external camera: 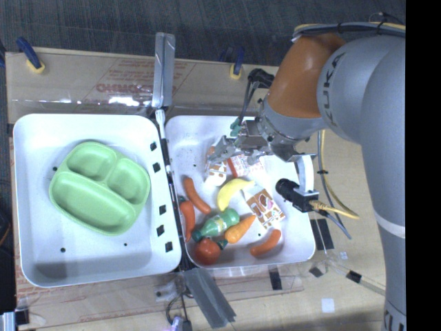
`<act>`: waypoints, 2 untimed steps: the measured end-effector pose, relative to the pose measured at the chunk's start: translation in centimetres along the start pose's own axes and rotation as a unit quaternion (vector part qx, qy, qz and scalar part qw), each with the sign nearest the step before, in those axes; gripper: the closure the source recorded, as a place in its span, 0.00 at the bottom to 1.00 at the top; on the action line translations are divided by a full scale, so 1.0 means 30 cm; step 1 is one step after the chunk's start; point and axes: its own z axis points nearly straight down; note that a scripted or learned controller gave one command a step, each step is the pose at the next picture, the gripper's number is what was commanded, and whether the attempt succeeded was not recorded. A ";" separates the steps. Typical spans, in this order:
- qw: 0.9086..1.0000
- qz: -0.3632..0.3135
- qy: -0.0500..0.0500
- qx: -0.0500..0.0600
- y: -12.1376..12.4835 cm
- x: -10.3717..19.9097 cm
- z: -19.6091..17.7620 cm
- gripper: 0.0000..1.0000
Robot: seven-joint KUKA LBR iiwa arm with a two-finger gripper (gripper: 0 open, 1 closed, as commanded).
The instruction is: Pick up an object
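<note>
Gripper (pixel 231 145) state cannot be told — it is poised low in the right bin (pixel 296 250) over the small cartons (pixel 219 171); one piece should be singled out there — the banana (pixel 233 190) just beside is best avoided.

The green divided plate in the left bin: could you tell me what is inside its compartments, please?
The green divided plate shows three compartments, all bare green plastic with no food in them. It lies flat in the left bin. Whatever lies beneath the plate is covered by it.
</note>
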 end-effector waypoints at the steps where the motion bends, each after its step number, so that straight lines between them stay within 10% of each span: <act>1: 1.000 -0.011 -0.001 -0.001 0.185 -0.037 0.413 0.00; 2: 1.000 -0.012 -0.001 -0.001 0.185 -0.036 0.380 1.00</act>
